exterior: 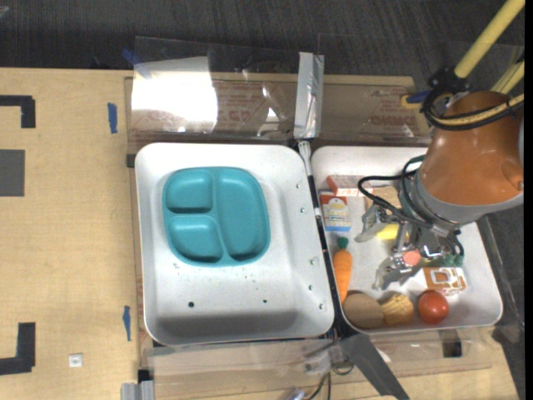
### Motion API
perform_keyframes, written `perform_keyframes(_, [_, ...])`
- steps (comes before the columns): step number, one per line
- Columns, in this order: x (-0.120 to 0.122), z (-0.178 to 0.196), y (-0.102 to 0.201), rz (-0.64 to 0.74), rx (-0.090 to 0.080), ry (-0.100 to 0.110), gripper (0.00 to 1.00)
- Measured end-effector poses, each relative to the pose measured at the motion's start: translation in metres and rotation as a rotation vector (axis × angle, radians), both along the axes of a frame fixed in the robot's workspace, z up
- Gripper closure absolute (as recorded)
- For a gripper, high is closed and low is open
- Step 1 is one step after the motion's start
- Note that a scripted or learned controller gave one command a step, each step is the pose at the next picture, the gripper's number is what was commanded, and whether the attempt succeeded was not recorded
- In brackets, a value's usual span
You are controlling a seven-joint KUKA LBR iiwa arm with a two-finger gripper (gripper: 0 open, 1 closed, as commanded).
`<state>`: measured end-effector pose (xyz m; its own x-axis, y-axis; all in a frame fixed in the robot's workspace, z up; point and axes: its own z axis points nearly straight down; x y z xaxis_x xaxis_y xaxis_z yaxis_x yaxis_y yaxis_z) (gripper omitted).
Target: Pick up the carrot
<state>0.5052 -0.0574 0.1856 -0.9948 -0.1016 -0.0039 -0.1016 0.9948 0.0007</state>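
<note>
The carrot (pixel 341 274) lies lower centre-right of the frame, against the left wall of the right bin (pixel 491 298), untouched. The gripper (pixel 400 261) hangs to its right, its fingers spread and holding nothing, so the approach step is in hand; the next move likely calls for shifting left and descending over it. Counted: one carrot, one tomato (pixel 432 306), one potato (pixel 362 307), one teal divided plate (pixel 216 214) (in the left bin (pixel 225 315)), two bins.
</note>
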Motion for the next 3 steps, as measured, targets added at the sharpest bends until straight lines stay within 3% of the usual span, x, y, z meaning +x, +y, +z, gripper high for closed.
perform_keyframes(1, [-0.018, 0.000, 0.018, 0.003, 0.000, 0.001, 0.00])
perform_keyframes(2, [0.044, -0.037, -0.040, -0.114, -0.001, -0.001, 0.00])
perform_keyframes(3, [-0.012, -0.095, -0.037, -0.212, 0.000, -0.014, 0.00])
